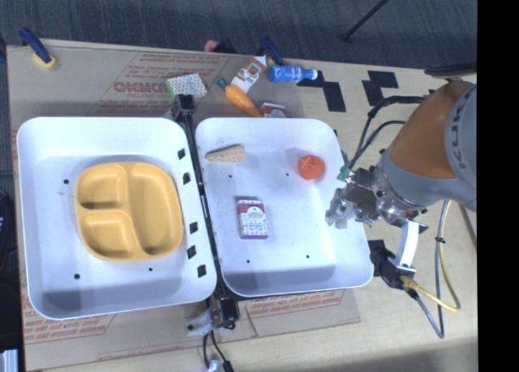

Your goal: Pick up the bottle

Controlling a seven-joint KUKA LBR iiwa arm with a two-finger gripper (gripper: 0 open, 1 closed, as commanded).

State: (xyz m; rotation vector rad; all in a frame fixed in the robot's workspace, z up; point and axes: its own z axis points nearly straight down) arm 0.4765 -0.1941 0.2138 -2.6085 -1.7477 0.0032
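My claw (347,207) at right bin's (276,275) edge; grip state unreadable. Bottle (290,74) well beyond, outside bin.

We see two glossy white plastic bins (268,269) on a matt cardboard-covered bench (130,79), one holding a smooth yellow plastic tray (130,210).

Yellow divided tray (128,208), red packet (252,218), orange ball (310,166)

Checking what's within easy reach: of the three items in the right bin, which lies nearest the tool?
The round red-orange item, near the bin's right side beside the tool. The red packet sits mid-bin; the cone-shaped piece is farthest.
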